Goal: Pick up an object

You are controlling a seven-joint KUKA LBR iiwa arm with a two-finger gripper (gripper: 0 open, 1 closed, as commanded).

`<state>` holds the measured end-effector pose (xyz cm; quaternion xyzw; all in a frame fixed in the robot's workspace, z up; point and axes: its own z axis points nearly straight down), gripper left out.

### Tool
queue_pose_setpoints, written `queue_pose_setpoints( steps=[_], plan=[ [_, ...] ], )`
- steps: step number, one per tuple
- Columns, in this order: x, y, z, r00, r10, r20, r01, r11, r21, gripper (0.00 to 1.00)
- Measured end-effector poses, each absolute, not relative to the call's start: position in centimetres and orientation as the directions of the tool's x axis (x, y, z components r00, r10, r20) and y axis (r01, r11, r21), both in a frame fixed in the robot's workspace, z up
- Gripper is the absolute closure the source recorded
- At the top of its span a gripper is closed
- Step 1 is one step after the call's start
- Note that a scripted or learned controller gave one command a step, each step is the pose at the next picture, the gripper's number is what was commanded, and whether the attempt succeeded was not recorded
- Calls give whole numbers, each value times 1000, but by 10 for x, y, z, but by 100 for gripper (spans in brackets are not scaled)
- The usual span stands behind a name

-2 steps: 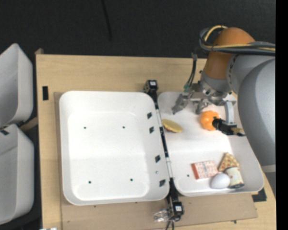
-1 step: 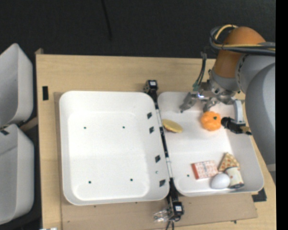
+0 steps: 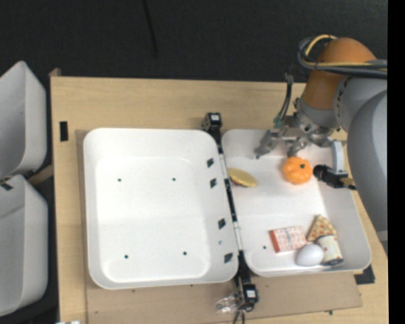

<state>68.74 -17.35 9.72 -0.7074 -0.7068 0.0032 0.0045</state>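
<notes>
Two shallow white plastic bins are sitting side by side on the wooden bench (image 3: 67, 181): the left bin (image 3: 101, 201) and the right bin (image 3: 256, 140), which is holding all the candidate objects. The grey arm (image 3: 364, 113) with its orange band is reaching in from the right, and the two-finger gripper (image 3: 278, 146) is hanging over the far part of the right bin. Its fingers (image 3: 263, 147) are spreading fairly wide and are gripping nothing; bare bin floor is showing between them.

A small round orange pumpkin-shaped object (image 3: 296, 170) is lying just beside the gripper, on its near-right side, apart from the fingertips. A flat pale yellow oval piece (image 3: 242, 177) is resting near the left wall of the right bin, close to the divider. At the near-right corner a red-and-white printed card (image 3: 286, 238), a smooth white egg-shaped object (image 3: 310, 255) and a tan wedge-shaped piece (image 3: 320, 228) are crowding together, touching or nearly so.

Judgement: the pick is not yet made. The open stance is suiting a descent; the orange object is looking like the likeliest target, being isolated and closest. The clustered corner items are looking harder to grasp singly.
</notes>
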Motion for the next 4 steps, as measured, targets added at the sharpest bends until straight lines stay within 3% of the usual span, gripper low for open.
queue_pose_setpoints(
  steps=[1, 2, 3, 4],
  plan=[
    [689, -204, 111, 1, 1000, -2, 1000, -1, -1, 0],
    [689, -203, 119, -2, 1000, -4, 1000, 2, -3, 100],
    [689, -204, 119, -3, 1000, -4, 1000, 3, -3, 0],
    [690, -204, 127, -4, 1000, -6, 1000, 4, -3, 100]
  ],
)
